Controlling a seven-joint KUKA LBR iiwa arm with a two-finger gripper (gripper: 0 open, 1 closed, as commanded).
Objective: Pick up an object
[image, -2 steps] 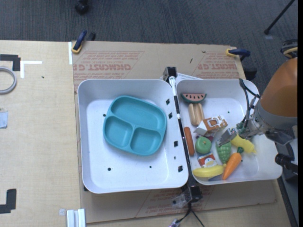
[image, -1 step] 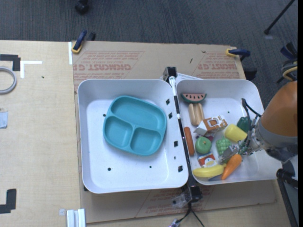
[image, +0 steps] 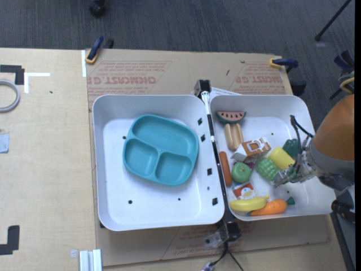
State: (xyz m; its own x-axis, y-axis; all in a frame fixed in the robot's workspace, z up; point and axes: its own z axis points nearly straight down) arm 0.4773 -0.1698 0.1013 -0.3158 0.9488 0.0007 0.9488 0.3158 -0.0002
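**Claw low in right bin, over toy food pile**

Two white bins side by side on cardboard-covered table (image: 51,168). Left bin (image: 107,208) holding a teal three-compartment plate (image: 161,149), lying flat, roughly centred. Right bin (image: 304,114) crowded with toy food: watermelon slice (image: 231,116) near the far rim, hot dog bun (image: 233,135) just below it, small orange-and-white carton (image: 255,147) right of the bun, red sausage (image: 225,168) along the left wall, green apple (image: 241,172) beside the sausage, yellow corn piece (image: 281,157) and bumpy green item (image: 266,169) touching each other mid-bin, dark green item (image: 292,147) behind the corn. Banana (image: 248,204) and carrot (image: 268,208) lying together at the near rim, small red-and-white piece (image: 243,191) just above the banana.

Arm entering from the right, orange band (image: 338,129) over the bin's right wall. Claw (image: 289,176) down inside the right bin, right next to the corn piece and bumpy green item, above the carrot's end. Finger state: cannot tell, tips too small and cluttered. Nothing visibly held between them.

Blue-and-yellow clamps (image: 94,48) at the cardboard's far corners. Tape roll (image: 7,96) at the table's left edge.
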